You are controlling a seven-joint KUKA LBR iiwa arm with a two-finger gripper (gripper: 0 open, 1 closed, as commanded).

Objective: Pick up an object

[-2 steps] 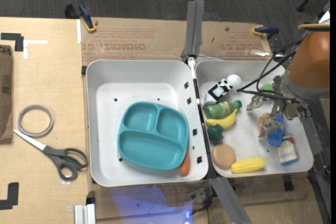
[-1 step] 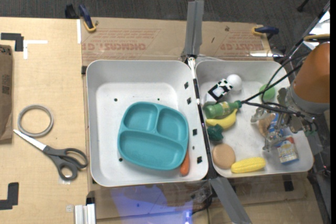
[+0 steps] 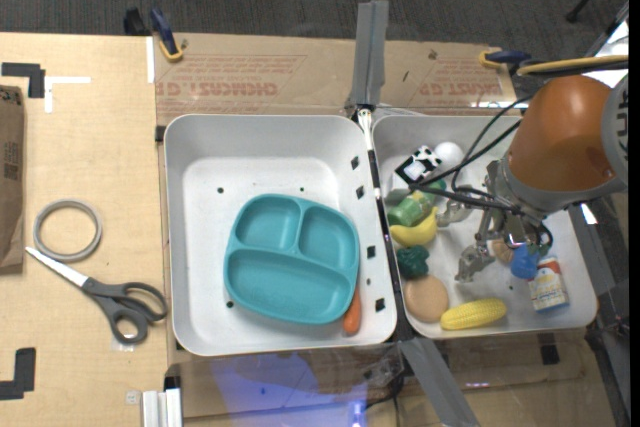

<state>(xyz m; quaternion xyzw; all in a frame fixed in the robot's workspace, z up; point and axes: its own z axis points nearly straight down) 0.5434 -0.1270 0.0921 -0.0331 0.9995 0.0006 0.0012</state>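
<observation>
Two white bins side by side on the tabletop (image 3: pixel 90 95). Left bin (image 3: pixel 200 165) holds a teal divided plate (image 3: pixel 292 258) w/ bare floor along its 12 and 9 o'clock sides; an orange carrot (image 3: pixel 351 317) is wedged at the plate's 4 o'clock, against the bin's right wall.

Right bin (image 3: pixel 580 300) is crowded. Arm comes in from 3 o'clock, orange band (image 3: pixel 560 135) over the bin's upper right. Pincer (image 3: pixel 485 250) hangs low near bin centre; can't tell if it's spread or pressed together, and nothing is seen between it.

Around the pincer:
- 9 o'clock: yellow banana (image 3: pixel 416 232) and green veg (image 3: pixel 408 209), close to the left wall
- 8 o'clock: dark green piece (image 3: pixel 412 262)
- 7 o'clock: tan egg-like piece (image 3: pixel 427 299)
- 6 o'clock: yellow corn (image 3: pixel 473 315), near the front edge
- 3 o'clock: blue item (image 3: pixel 524 261), just beside
- 4 o'clock: small carton (image 3: pixel 548 287), close to the right wall
- 11 o'clock: black-and-white toy (image 3: pixel 421 164), near the back wall

Little open floor: a small gap just under the pincer.

Left of the bins, on the tabletop: tape roll (image 3: pixel 68 228) and scissors (image 3: pixel 105 295), well apart from both bins.
</observation>
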